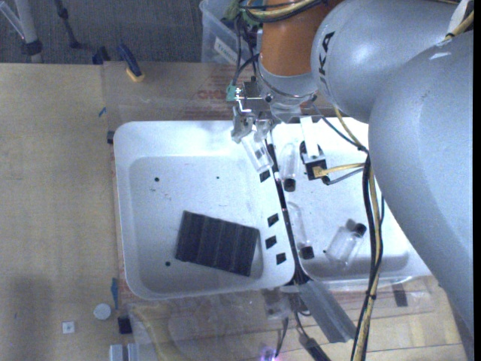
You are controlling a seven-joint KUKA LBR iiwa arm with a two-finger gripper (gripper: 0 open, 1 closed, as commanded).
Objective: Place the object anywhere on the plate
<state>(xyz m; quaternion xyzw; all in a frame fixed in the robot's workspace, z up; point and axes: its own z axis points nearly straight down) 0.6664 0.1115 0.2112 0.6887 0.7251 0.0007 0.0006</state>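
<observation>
A dark, ribbed rectangular plate lies flat on the floor of the left bin, toward its front. A small clear bottle with a black cap lies on its side in the right bin, near the front. My gripper hangs below the orange wrist band over the ridge between the two bins, near their back edge. It is well above and behind both the plate and the bottle, and I see nothing held in it.
Black markers dot the ridge between the bins. A second clear tube-like item lies along the right bin's left wall. Cables hang from the arm over the right bin. A clamp sits on the bench behind.
</observation>
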